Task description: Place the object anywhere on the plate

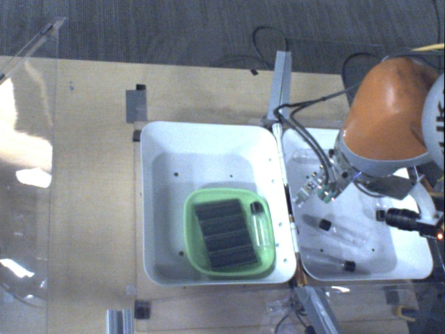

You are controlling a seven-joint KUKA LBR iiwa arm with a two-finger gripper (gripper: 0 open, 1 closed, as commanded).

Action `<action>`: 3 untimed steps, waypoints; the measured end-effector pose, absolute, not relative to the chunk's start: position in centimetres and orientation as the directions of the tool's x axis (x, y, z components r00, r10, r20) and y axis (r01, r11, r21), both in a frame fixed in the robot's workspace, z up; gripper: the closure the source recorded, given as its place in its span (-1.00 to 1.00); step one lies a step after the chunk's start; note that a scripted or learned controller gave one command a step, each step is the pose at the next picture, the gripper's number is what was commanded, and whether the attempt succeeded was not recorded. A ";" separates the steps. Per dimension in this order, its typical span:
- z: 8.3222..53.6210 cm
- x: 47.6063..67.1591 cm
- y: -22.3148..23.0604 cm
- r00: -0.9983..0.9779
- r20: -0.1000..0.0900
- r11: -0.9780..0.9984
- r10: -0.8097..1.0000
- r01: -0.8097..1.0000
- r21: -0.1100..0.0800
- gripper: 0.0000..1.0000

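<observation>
The objects lie in the right bin: clear tubes with dark caps, one near the front wall and another mid-floor, judged light, rigid, slippery and prone to roll, best taken across the barrel near the middle. The pincer hangs over that bin's left part, its state not discernible beneath the wrist. The green plate, in the left bin on the tan surface, already carries a dark ribbed slab and a clear tube, leaving limited free room along its rim.
</observation>
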State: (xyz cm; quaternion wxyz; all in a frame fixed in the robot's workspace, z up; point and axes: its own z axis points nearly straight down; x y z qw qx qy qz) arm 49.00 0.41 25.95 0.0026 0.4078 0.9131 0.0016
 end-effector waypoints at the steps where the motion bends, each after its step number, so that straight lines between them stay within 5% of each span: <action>1: 18.5 48.8 4.0 -0.806 -0.003 0.806 0.592 0.592 0.005 1.00; 2: 18.5 48.8 4.0 -0.806 -0.003 0.806 0.592 0.592 0.005 -1.00; 3: 18.6 54.3 1.0 -0.795 -0.007 0.795 0.607 0.607 0.007 -1.00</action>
